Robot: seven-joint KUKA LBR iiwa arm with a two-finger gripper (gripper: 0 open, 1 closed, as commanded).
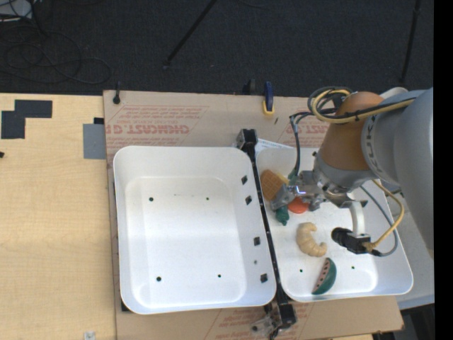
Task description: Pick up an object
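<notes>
My gripper point(294, 195) is down in the right bin point(386, 278), at its left side near the divider. Right under it lie a small red object point(299, 206) and a green object point(282, 216), both partly hidden by it. A ridged orange-brown piece point(272, 183) sits just to its left, touching or nearly touching it. Below the gripper lies a pale croissant-shaped toy point(310, 239), and nearer the front edge a watermelon slice point(325, 276). Whether anything is held I cannot make out.
The left bin point(131, 190) stands beside the right one, with a black clip rail point(256, 204) between them. The grey arm point(396, 140) crosses over the right bin's far right corner. Cardboard point(177, 122) lies under both bins.
</notes>
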